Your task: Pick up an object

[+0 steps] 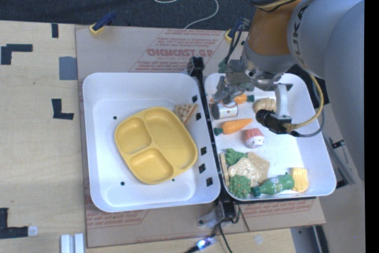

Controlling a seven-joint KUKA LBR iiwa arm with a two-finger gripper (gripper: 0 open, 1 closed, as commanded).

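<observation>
Although the fingers are too crowded by the wrist body to read, so that I cannot tell how far apart they are standing or whether anything is lying between them, the gripper (228, 101) is hanging low in the right bin (317, 145), close to the divider (207, 121) between the two bins. Just beyond the gripper, away from the divider, the toy carrot (235, 125) is lying flat, and it is looking like the nearest candidate. It is probably weighing little, and its smooth, tapering, rigid plastic is likely being slippery, so taking it across the thicker middle seems wiser than at the tip. Farther from the divider a small red-and-white toy (254, 138) is sitting, rounder and harder to pinch.
</observation>
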